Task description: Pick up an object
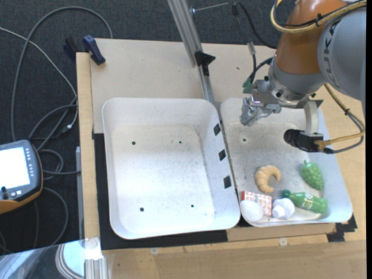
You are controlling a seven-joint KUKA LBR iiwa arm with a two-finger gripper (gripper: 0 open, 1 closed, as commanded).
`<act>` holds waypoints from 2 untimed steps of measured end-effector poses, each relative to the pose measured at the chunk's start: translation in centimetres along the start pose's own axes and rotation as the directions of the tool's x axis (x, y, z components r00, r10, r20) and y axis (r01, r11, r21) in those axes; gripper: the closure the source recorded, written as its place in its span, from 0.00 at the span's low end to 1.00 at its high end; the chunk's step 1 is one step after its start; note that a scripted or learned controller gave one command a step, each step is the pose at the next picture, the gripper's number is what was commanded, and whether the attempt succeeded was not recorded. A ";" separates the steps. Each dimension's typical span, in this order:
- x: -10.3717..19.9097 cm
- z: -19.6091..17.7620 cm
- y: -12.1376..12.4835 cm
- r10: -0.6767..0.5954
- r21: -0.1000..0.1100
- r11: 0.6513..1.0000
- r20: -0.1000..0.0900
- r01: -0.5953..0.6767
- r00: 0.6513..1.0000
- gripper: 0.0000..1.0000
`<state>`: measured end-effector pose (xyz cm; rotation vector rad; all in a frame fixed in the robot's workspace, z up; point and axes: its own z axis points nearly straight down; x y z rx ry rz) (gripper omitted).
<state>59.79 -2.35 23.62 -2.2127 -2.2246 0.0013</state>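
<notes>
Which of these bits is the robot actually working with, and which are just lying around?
For the job:
- gripper, over the right bin
- croissant
- green grapes
- green bottle
- red and white pack

Just lying about:
- left bin
- blue clamp
- handheld screen
- cables

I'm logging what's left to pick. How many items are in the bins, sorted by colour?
Green: 2, the grape bunch and the bottle
Tan: 1, the croissant
Red and white: 1, the small carton
Total: 4, all in the right bin
</notes>
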 end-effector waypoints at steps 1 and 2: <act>5.0 0.0 -0.6 -0.001 0.000 1.000 -0.001 0.001 1.000 1.00; 10.6 -0.1 -1.0 -0.002 -0.003 1.000 -0.001 0.002 1.000 1.00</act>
